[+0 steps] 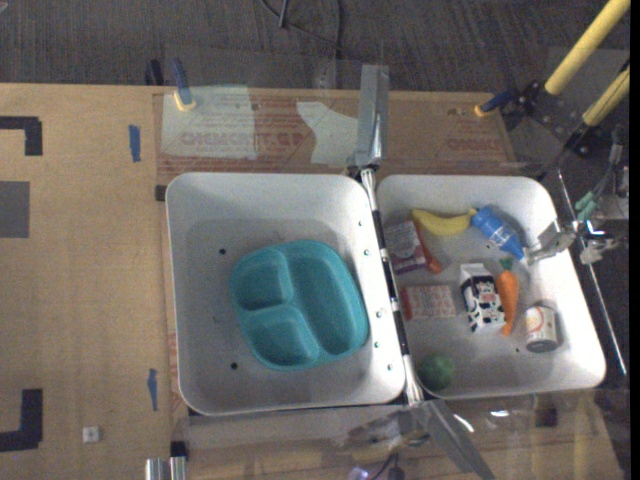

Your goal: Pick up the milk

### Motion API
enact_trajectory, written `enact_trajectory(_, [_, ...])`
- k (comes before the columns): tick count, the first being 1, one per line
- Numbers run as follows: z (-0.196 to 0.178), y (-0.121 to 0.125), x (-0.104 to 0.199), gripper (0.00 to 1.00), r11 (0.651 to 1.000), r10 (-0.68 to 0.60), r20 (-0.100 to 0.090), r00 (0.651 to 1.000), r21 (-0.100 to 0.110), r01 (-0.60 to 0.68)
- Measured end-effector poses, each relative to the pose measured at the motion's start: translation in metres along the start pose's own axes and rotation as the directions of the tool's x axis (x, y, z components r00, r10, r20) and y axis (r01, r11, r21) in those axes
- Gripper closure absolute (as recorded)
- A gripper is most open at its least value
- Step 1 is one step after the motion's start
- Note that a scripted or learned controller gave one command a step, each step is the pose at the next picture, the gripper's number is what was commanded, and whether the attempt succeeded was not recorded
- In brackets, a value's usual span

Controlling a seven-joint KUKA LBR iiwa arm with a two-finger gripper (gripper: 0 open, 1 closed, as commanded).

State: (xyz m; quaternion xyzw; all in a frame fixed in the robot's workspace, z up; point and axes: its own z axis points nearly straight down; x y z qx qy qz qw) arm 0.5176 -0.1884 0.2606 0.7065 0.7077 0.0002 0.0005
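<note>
The job is at its very start: the milk carton [483, 303], a small white box with black cow patches, stands untouched on the floor of the right bin [570, 363], close to the bin's middle, and nothing has hold of it. Taking that carton as the landmark, an orange carrot [509, 301] lies just beside it on the right, seemingly touching or nearly so, and a small can [540, 327] sits a little further right and lower. To its left lies a flat pink packet [432, 301], above that a darker packet [406, 246], and up beyond the carton are a banana [445, 221] and a blue bottle [496, 230]. A green ball [436, 370] rests below and to the left. Well to the left, in the other bin [190, 218], sits a teal divided plate [298, 303]. The gripper [578, 238] hangs at the right bin's right rim, up and to the right of the carton and apart from it, with the carrot between them; whether it is spread or pressed together cannot be told from this slant. The next move, as I judge it, is to travel left and down over the carton, then descend so as to straddle the box without catching the carrot pressed alongside
</note>
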Motion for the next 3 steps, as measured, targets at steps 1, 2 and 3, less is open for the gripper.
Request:
enact_trajectory(1, [0.0,0.0,0.0,0.0,1.0,0.0,0.0,1.0,0.0,0.0])
enact_trajectory(2, [0.164,-0.021,0.047,0.0,0.994,0.105,-0.001,0.994,0.0,-0.105])
enact_trajectory(3, [0.172,-0.032,0.057,0.0,0.996,0.091,0.004,0.996,-0.011,-0.091])
